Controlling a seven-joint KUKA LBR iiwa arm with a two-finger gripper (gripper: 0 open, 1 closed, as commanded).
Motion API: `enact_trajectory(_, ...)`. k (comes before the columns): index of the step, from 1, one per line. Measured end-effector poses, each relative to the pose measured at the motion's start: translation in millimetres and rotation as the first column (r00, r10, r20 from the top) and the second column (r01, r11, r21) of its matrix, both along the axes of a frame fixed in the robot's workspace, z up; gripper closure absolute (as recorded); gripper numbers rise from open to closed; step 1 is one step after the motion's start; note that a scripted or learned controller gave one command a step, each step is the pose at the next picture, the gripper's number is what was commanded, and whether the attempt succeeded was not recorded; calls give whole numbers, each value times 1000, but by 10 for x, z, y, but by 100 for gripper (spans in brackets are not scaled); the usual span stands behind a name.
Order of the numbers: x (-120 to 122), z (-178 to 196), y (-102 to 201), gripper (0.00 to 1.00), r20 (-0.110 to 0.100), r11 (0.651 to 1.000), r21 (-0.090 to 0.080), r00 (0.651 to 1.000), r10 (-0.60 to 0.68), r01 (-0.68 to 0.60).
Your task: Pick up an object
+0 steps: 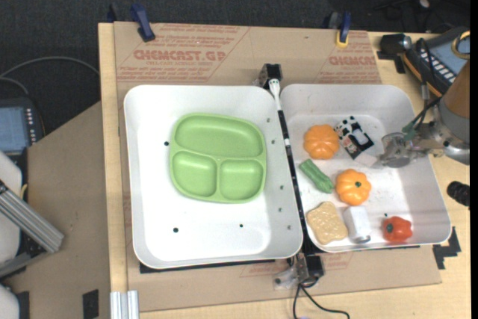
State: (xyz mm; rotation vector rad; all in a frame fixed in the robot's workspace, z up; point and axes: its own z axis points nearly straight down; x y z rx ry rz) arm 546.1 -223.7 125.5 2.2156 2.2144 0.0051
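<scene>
Over the right shallow white plastic bin [418, 116], the grey metal gripper [394, 152] hovers; I cannot tell how its jaws stand. The nearest target, a round orange toy pumpkin [352, 187], lies below-left. Approach from straight above, centred, clear of the green pepper [316, 175].

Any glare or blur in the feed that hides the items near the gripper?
Camera view: even light, soft shadows, mild sheen on the right bin; the gripper is slightly blurred; both orange pumpkins and the tomato read sharply.
</scene>
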Motion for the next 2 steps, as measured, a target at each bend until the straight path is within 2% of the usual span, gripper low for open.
enact_trajectory(1,-323,-415,469,100,-10,1000,5,1000,2,-2)
enact_trajectory(2,-634,673,-49,100,1,1000,-4,1000,-5,5)
